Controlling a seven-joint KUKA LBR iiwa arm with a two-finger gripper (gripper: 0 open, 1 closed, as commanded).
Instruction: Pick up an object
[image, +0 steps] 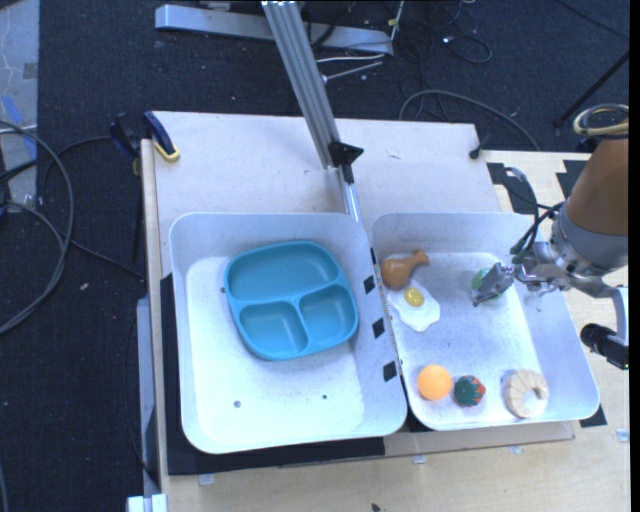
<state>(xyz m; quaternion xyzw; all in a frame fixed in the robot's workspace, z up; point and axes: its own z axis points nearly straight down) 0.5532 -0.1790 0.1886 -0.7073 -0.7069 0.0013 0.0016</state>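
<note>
My gripper (492, 285) hangs over the upper right part of the right bin (560, 345), reaching in from the right. A small green object (482, 273) shows right at its tip; whether it is held is unclear. Several toy foods lie in this bin. A brown drumstick (404, 265) and a fried egg (416, 308) are at the left, well apart from the gripper. Along the near wall are an orange ball (434, 382), a green and red piece (468, 391) and a beige ring-shaped piece (525, 392).
A blue divided plate (292, 298) lies in the left bin (200, 400). A slanted metal pole (312, 90) runs down to the rim where the two bins meet. Cables lie on the dark floor around the bench.
</note>
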